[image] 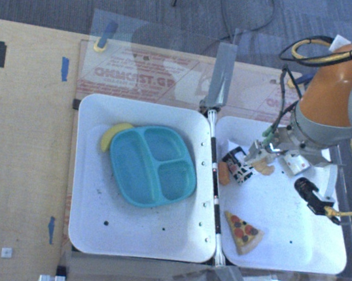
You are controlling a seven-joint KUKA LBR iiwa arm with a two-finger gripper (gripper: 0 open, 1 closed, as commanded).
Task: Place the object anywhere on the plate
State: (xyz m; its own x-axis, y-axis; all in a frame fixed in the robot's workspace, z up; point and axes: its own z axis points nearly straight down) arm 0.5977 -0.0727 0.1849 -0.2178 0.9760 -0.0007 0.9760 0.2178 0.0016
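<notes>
Camera view: the gripper [246, 164] is hanging low over the far left part of the right bin [316, 258], evidently positioned there for a pick. Whether its fingers are open or closed cannot be told; they are merging with small orange and tan items beneath.

The likely task object, a pizza slice [242, 232], is lying flat near the right bin's near left corner, apart from the gripper.

The blue plate [152, 164], with three compartments, is sitting in the left bin [83, 221], partly covering a yellow banana [110, 134] at its far left edge.

Judgement: placement is not yet accomplished.
</notes>
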